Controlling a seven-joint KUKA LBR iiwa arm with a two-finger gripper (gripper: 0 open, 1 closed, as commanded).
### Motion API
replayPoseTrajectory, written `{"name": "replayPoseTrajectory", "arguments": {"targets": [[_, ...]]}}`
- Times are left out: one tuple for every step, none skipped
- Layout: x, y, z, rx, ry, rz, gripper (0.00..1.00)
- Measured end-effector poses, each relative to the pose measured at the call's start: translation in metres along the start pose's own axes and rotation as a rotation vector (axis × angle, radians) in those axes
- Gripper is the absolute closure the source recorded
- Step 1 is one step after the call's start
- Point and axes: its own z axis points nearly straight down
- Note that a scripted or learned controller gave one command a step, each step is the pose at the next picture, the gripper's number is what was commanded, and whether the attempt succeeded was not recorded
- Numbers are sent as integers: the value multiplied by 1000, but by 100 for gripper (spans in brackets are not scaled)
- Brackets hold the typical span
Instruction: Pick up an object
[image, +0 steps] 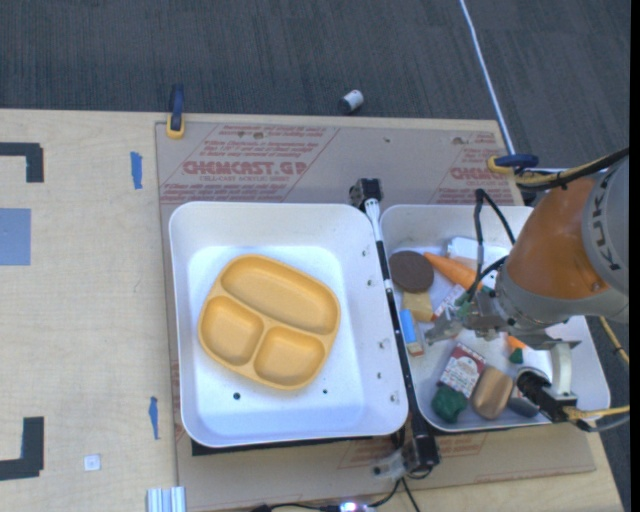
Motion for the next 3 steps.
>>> {"name": "replayPoseTrajectory", "arguments": {"targets": [[0,2,-10,-4,-1,0,100],[0,1,-10,-4,-1,0,0],[0,3,-20,-9,-2,0,100]]}}
